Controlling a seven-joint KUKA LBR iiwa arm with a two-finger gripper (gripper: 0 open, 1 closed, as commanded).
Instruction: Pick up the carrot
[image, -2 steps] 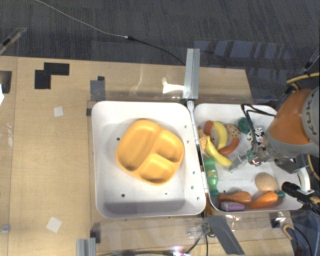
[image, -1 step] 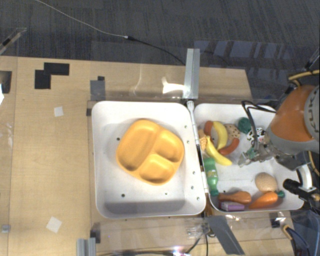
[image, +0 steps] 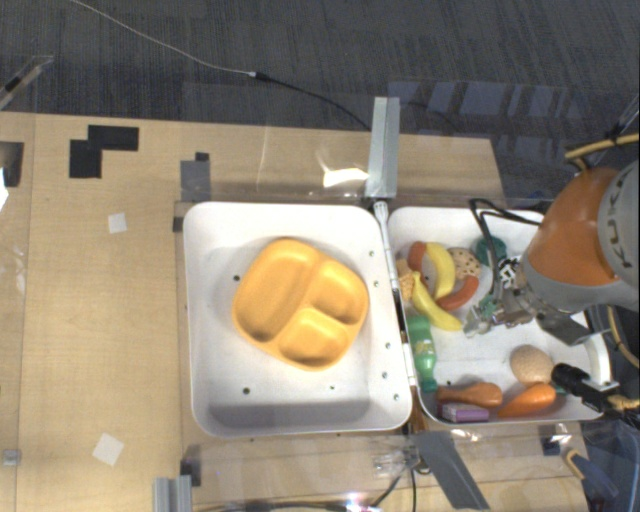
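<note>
The carrot (image: 527, 399) is an orange tapered piece lying near the front wall of the right bin (image: 600, 362), just below a beige egg-shaped toy (image: 531, 362). My gripper (image: 487, 318) hangs over the middle of the right bin, under the arm's orange band (image: 575, 238). It is above and left of the carrot, apart from it, beside the yellow banana (image: 432, 303). Nothing can be seen held in it.
The left bin (image: 215, 400) holds a yellow divided plate (image: 300, 302). The right bin also holds a red sausage (image: 459, 293), a green piece (image: 422, 345), a brownish-red piece (image: 470, 392) and a purple block (image: 465, 412). A black cable (image: 490, 208) loops at its back wall.
</note>
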